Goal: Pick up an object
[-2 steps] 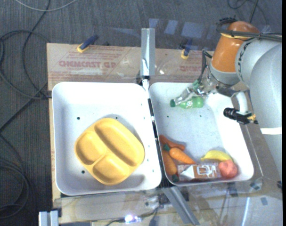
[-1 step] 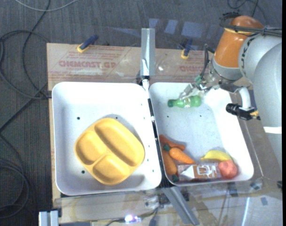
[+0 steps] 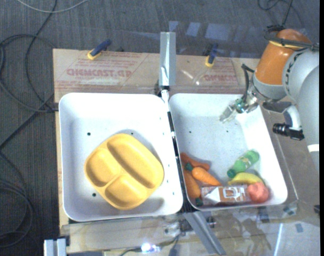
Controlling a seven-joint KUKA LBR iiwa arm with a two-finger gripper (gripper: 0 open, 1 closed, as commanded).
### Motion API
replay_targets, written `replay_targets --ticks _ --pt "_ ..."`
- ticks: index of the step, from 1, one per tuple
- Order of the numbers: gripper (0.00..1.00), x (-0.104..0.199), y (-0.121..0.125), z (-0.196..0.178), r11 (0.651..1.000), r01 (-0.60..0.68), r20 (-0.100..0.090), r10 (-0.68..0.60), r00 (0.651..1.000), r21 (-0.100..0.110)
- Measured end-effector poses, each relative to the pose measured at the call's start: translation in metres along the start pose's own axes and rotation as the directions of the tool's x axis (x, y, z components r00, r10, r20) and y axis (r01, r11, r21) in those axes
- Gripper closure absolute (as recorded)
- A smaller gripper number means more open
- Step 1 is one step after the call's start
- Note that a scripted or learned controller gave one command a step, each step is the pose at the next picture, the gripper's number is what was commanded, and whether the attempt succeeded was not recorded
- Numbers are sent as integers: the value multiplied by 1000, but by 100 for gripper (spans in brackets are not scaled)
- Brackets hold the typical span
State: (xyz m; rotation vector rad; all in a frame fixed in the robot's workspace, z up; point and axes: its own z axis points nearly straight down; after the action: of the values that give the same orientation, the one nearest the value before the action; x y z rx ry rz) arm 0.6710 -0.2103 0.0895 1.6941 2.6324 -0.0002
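Note:
My gripper [image 3: 234, 110] hangs over the far right part of the right bin [image 3: 215, 127], above bare bin floor. The arm's orange band [image 3: 274, 63] sits just beyond the bin's far right corner. The objects lie in a heap at the bin's near end, well below the gripper: two orange carrots [image 3: 196, 175], a green bottle [image 3: 243, 163], a yellow banana [image 3: 246, 178], a red apple [image 3: 259, 192] and a brown and white carton [image 3: 226, 194]. None of them touches the gripper.
The left bin [image 3: 76, 121] holds a yellow divided plate [image 3: 124, 170], tilted. An upright metal post [image 3: 165, 63] stands at the far end of the wall between the bins. Two blue and yellow clamps [image 3: 99, 48] grip the board behind.

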Motion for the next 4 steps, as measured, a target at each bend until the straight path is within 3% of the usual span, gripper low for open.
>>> replay_targets --ticks 1,2,3,4 --pt "0 6 1 -1 1000 3 -21 -3 1000 12" --pt "0 20 -74 -28 998 -69 -10 69 998 6" --pt "0 45 -122 -3 997 70 3 -70 998 -10" --pt "0 62 -169 -4 964 267 10 -266 964 -9"
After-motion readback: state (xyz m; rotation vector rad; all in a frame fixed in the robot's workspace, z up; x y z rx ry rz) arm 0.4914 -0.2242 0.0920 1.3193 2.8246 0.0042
